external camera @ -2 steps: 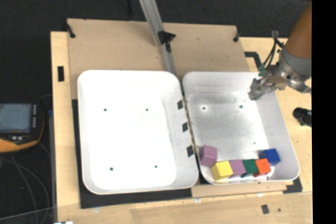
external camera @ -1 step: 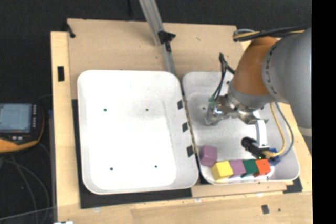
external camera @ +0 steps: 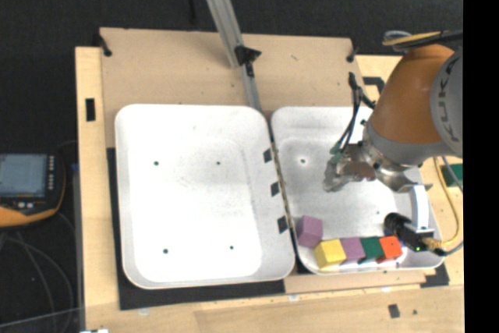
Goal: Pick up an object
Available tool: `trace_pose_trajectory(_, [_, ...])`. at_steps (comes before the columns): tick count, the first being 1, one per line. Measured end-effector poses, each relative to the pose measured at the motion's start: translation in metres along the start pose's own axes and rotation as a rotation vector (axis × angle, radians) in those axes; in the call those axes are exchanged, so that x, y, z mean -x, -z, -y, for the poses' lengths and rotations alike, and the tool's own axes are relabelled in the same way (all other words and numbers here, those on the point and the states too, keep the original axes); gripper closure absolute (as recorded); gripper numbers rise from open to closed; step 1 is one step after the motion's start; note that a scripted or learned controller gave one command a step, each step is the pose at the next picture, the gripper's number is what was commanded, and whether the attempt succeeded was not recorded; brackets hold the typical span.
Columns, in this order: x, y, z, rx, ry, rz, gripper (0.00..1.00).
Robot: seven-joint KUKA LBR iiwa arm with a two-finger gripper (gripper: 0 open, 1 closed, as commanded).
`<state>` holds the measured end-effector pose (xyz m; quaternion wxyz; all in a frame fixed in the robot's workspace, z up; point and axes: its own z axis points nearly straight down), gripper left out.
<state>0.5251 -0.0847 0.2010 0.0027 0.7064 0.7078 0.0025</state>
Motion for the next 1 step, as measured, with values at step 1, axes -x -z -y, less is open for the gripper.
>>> trace_pose_trajectory(1, [-0.1291,-0.0045,0.0052,-0.006,0.009,-0.004,1.0])
